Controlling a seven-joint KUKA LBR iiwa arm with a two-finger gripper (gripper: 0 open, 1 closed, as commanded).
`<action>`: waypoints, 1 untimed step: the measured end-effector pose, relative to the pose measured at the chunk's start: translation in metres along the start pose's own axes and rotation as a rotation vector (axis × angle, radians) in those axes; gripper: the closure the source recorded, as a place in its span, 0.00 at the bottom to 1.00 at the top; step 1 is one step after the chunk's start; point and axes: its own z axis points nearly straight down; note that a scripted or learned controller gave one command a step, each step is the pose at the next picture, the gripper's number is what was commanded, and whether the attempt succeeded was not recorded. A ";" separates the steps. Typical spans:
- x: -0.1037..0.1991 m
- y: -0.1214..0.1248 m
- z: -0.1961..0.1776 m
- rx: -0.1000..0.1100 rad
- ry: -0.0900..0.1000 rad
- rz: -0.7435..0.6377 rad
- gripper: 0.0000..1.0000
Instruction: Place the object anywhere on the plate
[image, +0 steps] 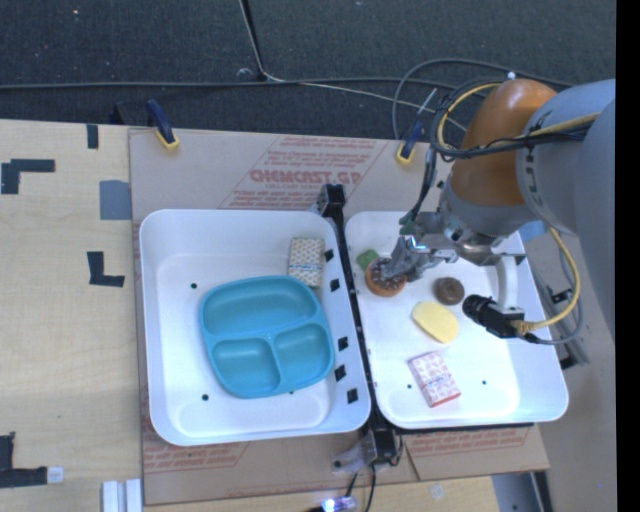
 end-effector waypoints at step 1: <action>0.057 0.005 -0.014 -0.001 0.000 -0.001 1.00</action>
